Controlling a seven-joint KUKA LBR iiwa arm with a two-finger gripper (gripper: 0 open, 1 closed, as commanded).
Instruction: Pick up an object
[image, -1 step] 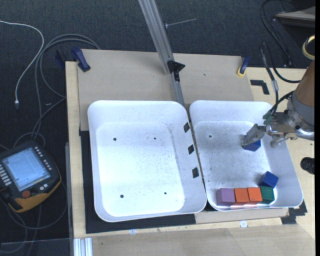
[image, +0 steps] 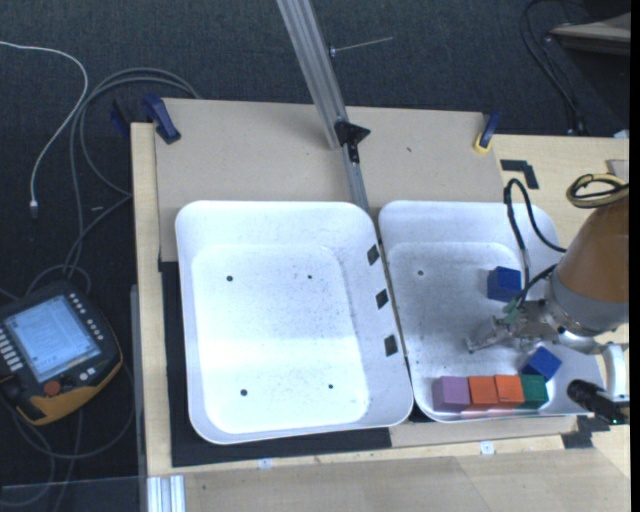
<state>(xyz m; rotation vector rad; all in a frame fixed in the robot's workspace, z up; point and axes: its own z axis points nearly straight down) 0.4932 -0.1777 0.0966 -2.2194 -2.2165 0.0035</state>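
- The gripper (image: 487, 338) is positioned low in the right bin (image: 440, 225); whether it is released or clenched cannot be told.
- A blue block (image: 503, 283) is located just above and right of it, apart.
- A second blue block (image: 542, 361) and a row of purple (image: 453, 391), orange (image: 483, 390), red (image: 509, 388) and green (image: 534, 391) blocks are located below right.

Dark carpet floor (image: 60, 420), tan bench top (image: 250, 150) (blue clamps at corners), grey cables (image: 70, 130) trailing left.

I see two bins side by side on the desk (image: 260, 150). In the right bin (image: 440, 225), four blocks (image: 490, 391) line its near wall; two more blocks (image: 504, 283) lie behind them.
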